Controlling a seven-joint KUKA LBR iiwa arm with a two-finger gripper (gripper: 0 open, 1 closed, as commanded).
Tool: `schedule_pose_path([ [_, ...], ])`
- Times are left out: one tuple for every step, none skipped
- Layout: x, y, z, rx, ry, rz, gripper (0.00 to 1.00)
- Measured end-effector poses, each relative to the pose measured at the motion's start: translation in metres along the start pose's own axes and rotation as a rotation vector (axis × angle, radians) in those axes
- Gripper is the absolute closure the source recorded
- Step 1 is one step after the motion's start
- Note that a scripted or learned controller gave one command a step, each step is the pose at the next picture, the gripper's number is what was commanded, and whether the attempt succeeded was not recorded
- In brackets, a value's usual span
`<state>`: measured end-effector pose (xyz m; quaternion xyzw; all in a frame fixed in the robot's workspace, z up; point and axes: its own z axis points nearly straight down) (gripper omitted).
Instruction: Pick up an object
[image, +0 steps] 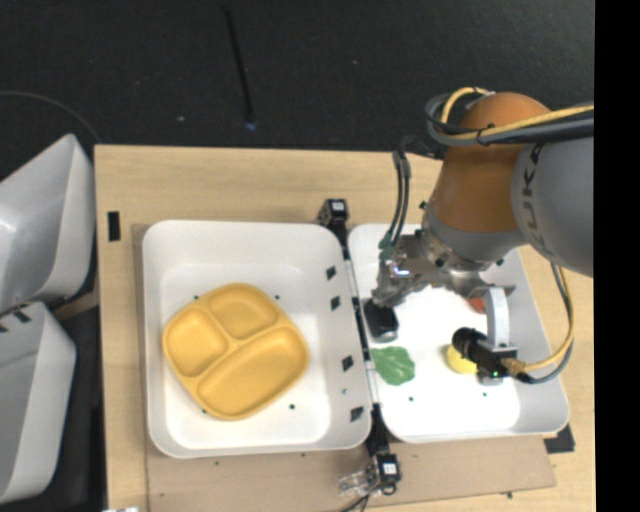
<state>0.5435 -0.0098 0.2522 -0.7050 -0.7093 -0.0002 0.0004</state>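
In the right-hand shallow white bin (540, 405), a small green, soft-looking lump (394, 365) lies on the floor near the bin's left wall, just beside the divider between the two bins. To its right, apart from it, sits a small yellow rounded object (459, 359), partly covered by a black piece of the arm's hardware. A bit of red-orange (478, 297) shows further back in the same bin, mostly hidden under the arm, too little of it to tell what it is.

The two-finger gripper (381, 318) hangs over the bin's left part, its dark tip just above and behind the green lump. Whether it touches the lump cannot be told, and nothing is seen between the tips; its state cannot be told from this angle. The grey arm with its orange band (485, 185) covers the back of this bin.

The left-hand shallow white bin (170, 420) holds a yellow plastic plate with three compartments (235, 348), lying flat near the middle of the floor.

Both bins rest on a pale wooden bench (240, 175).
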Motion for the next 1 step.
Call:
schedule_pose_path([
  [0.0434, 0.0066, 0.0029, -0.001, 0.0, 0.0, 1.0],
])
